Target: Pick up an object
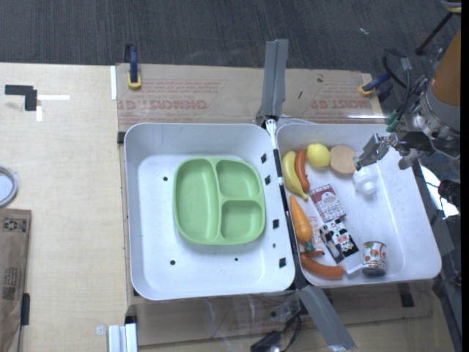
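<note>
Around me: dark grey carpeted floor (183,13) along the top; pale wooden benchtop (58,160) at left; brown printed cardboard sheet (198,97) under the bins; yellow-handled clamp (133,66) on its far edge; roll of clear tape (6,188) at the left border.

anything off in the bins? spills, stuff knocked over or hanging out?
Nothing spilled or damaged. The green divided plate lies flat in the left bin. In the right bin the toy food is crowded along the left wall, and the small can stands upright. The gripper is near the round tan item.
</note>
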### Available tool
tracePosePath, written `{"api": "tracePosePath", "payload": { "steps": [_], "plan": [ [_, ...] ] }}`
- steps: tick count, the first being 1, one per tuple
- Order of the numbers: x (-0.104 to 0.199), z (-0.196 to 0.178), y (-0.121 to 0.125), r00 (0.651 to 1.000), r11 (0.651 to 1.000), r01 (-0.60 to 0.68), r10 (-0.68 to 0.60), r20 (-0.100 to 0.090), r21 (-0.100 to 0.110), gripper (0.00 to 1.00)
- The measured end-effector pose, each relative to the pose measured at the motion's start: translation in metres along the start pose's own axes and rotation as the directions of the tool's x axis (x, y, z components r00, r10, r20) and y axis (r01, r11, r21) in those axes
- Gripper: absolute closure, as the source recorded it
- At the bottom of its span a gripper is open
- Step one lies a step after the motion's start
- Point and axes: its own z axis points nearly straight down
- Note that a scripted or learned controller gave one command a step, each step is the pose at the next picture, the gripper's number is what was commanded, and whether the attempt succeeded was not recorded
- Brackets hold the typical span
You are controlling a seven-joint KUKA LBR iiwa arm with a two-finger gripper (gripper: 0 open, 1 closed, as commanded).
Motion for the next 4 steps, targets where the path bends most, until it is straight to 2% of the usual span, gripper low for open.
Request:
{"api": "tracePosePath", "payload": {
  "steps": [1,2,3,4],
  "plan": [
    [0.011,0.118,0.002,0.996,0.996,0.093,-0.093,-0.001,0.000,0.00],
    [0.012,0.186,-0.035,0.981,0.981,0.195,-0.195,0.000,-0.007,0.00],
    [0.011,0.178,-0.035,0.982,0.982,0.190,-0.190,0.001,-0.007,1.00],
    [0.070,0.031,-0.010,0.965,0.965,0.263,-0.263,0.001,-0.002,1.00]
  ]
}}
